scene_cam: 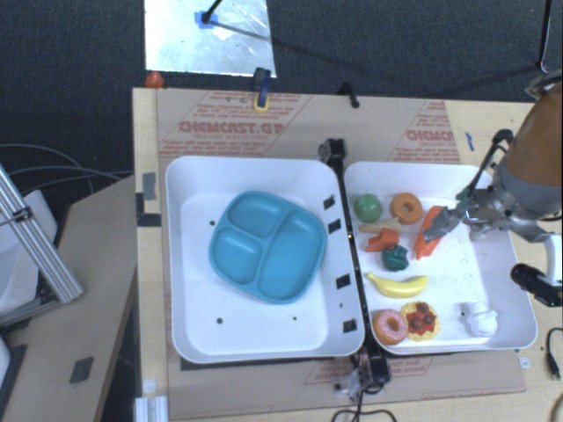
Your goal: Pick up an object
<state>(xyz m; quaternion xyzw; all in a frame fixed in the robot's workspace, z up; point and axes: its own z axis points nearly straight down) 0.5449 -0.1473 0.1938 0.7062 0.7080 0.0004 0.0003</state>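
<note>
The end effector [449, 221] hangs over the right bin [510, 275], just right of the carrot [429, 231]. Left of it lie the donut [405, 207] and ball [368, 207]. The banana [398, 283] lies nearer the camera, and the plate [266, 245] sits in the left bin [189, 200], far left.

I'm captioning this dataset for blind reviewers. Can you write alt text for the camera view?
A grey robot arm reaches in from the right, its gripper low over the right white bin beside an orange-red toy. That bin also holds a green ball, doughnuts, a banana and other toy food. The left bin holds a blue divided plate.
</note>
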